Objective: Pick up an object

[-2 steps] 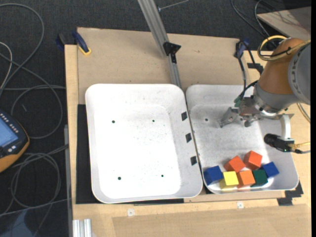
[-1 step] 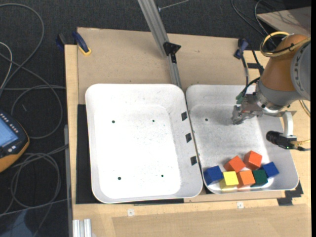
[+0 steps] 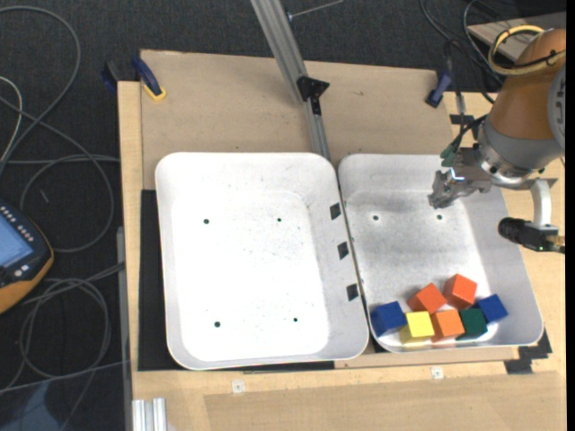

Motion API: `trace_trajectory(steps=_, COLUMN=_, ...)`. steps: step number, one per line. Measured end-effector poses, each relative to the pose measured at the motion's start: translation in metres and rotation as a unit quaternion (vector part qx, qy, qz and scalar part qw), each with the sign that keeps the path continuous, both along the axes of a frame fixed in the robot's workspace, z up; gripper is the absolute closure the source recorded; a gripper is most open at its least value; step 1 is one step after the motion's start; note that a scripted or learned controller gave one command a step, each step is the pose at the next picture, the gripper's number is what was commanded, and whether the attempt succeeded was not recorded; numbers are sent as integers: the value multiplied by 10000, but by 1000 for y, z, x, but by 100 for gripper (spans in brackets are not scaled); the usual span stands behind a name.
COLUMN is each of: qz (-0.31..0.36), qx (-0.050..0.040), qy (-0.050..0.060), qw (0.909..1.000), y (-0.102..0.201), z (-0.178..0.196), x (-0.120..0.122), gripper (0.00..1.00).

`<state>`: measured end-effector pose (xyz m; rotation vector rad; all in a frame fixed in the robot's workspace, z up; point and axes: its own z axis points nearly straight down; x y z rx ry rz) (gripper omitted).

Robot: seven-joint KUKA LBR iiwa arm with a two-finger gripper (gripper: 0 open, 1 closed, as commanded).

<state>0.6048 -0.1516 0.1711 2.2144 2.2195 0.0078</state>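
Camera view: the arm [image 3: 530, 106] is angled in from the right, its gripper [image 3: 442, 193] poised over the right bin [image 3: 395, 241]; its grip cannot be made out. Coloured blocks [image 3: 440, 312] are clustered at the bin's near edge.

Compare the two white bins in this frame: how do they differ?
The right bin holds a cluster of coloured blocks at its near edge: blue, yellow, orange, green. The left bin shows just dark specks and four small dots. The claw hangs over the right bin's far part, not the left bin. The left bin looks wider than the right bin from this slanted view. Both are shallow, white, round-cornered, and sit side by side on the bench.
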Motion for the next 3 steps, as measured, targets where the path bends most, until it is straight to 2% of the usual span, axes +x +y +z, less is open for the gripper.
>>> trace_trajectory(steps=1, qz=-2, qx=-4, qy=-8, qw=10000, y=3, z=65, x=2, gripper=100)
trace_trajectory(steps=2, qz=-4, qx=-1, qy=12, qw=10000, y=3, z=90, x=3, gripper=100)
trace_trajectory(steps=3, qz=22, qx=17, qy=26, qw=10000, y=63, z=96, x=7, gripper=100)
